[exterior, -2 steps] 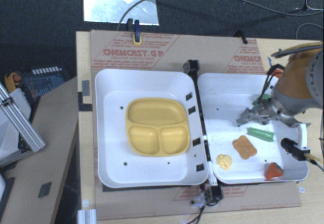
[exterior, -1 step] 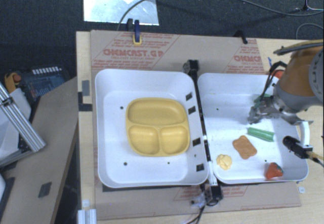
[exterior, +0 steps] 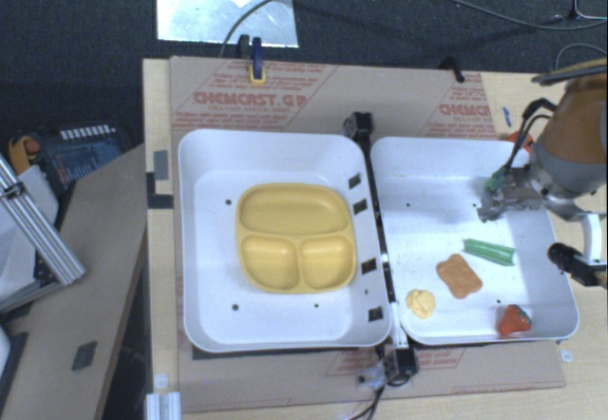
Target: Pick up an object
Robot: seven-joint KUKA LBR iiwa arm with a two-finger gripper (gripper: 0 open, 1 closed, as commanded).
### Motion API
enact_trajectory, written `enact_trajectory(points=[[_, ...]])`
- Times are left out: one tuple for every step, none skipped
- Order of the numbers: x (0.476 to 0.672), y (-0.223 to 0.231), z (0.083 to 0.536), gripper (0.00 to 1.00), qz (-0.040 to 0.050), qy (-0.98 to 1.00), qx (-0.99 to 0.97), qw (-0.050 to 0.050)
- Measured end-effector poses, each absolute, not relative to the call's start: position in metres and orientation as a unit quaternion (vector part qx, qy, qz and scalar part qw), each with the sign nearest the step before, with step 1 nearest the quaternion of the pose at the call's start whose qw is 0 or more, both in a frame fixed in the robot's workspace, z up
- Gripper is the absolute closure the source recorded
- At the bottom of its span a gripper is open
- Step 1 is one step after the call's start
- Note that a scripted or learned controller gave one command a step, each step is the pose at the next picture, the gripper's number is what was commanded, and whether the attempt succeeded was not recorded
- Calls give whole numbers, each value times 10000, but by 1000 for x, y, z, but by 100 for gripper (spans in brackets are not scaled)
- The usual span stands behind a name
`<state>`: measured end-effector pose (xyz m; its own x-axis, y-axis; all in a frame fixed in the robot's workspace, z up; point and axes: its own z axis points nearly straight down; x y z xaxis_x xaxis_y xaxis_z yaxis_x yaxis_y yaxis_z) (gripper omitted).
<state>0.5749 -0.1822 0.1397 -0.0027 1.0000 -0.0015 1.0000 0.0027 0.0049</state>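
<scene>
Camera view, from above and at a slant: two shallow white bins lie side by side on my bench. My gripper (exterior: 491, 200) hangs over the upper right part of the right bin (exterior: 418, 162), reaching in from the right; nothing shows between its tips, and how far apart they stand I cannot tell.

Four small objects lie in the lower half of this bin. A green, elongated piece (exterior: 489, 252), lying at a slant, is nearest to my gripper, just below it and apart from it. Below and left of it lies a flat orange-brown piece (exterior: 459, 276) of irregular outline. A small pale yellow lump (exterior: 420, 303) rests near the bin's lower left corner. A red, rounded piece (exterior: 514, 319) with a touch of green sits near the lower right corner. All four lie apart from one another on the white floor, with no other thing over them.

The left bin (exterior: 204, 219) holds a yellow tray (exterior: 290, 238) with three compartments, one wide above and two smaller below. A dark divider (exterior: 372, 219) with clips runs between the bins.
</scene>
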Motion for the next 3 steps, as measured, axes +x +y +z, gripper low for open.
enact_trajectory(points=[[570,-182,202,100,18,7087,7055,33],[572,-183,225,100,9,7091,7051,17],[587,-128,235,100,14,7101,7041,11]])
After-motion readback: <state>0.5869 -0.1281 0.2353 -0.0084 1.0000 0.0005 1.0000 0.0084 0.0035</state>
